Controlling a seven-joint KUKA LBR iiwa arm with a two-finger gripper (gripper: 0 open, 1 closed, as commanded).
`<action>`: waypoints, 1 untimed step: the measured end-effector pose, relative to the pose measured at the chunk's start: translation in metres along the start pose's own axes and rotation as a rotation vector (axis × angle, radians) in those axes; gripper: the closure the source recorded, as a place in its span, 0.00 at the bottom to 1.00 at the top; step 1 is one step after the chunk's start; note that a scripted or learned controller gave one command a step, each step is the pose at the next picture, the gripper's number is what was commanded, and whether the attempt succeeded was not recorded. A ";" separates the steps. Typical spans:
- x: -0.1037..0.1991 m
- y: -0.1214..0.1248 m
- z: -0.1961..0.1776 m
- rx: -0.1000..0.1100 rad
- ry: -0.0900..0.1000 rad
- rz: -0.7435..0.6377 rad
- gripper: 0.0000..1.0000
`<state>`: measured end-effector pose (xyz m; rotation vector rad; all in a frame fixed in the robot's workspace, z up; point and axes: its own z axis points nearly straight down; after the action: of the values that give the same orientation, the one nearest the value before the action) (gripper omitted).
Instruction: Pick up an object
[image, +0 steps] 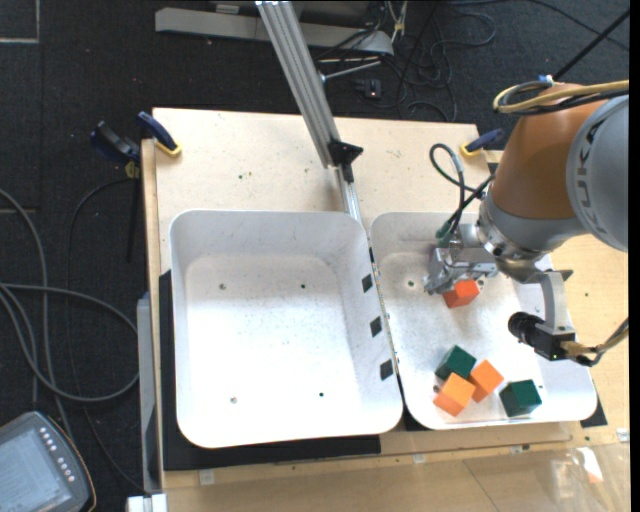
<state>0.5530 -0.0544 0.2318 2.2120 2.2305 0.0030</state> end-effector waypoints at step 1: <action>0.051 0.014 -0.010 -0.001 0.001 0.000 1.00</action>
<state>0.5665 -0.0038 0.2422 2.2126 2.2301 0.0043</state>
